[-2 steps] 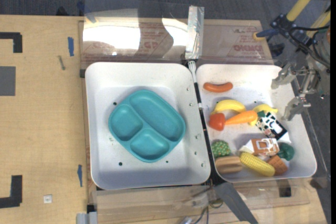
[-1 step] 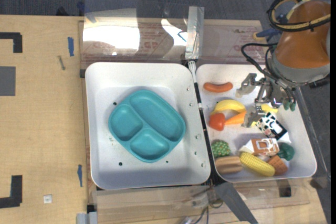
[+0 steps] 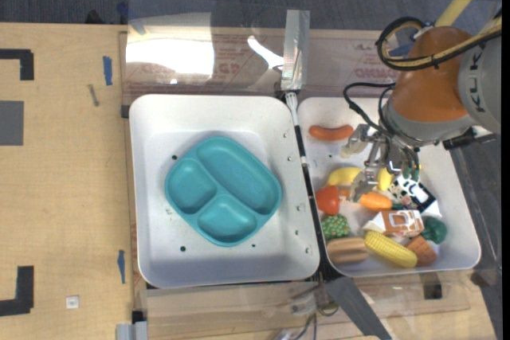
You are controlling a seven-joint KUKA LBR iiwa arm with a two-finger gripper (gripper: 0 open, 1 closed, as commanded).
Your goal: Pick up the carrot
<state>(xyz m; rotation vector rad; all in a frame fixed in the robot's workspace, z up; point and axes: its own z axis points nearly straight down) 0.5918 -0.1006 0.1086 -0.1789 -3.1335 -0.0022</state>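
Jaws [image 3: 371, 181] hang just above the carrot [image 3: 375, 201].

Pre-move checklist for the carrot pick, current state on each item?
1. Carrot located: ok, orange piece lying in the right bin, among other toy food.
2. Gripper over target: ok, it sits just left of and above the carrot.
3. Carrot between the fingers: cannot tell, nothing visibly gripped.
4. Clearance around target: not ok, the lemon, tomato and a black-and-white toy crowd it closely.
5. Corn and bread roll: ok, lower in the bin, apart from the gripper.
6. Teal plate: ok, in the left bin, out of the way.
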